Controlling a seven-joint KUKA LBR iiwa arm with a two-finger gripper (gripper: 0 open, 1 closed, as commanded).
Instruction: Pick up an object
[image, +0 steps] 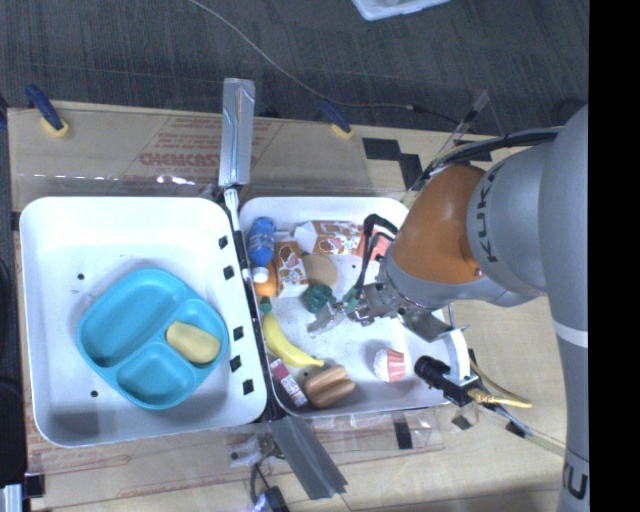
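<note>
Clutter fills your right bin (452, 392): a banana (287, 345), a hot dog (329, 383), a cupcake (389, 364), a blue bottle (260, 241), snack boxes (335, 238) and a teal piece (318, 296). Your claw (330, 316) sits low over the bin's middle, just beside the teal piece and above the banana; you cannot tell whether it is clenched or released. Across the divider, the left bin (60, 420) carries a blue divided plate (125, 335) with a yellow lump (193, 342) on it.

Bench (150, 150) (cardboard-topped) under two white bins (40, 300).
</note>
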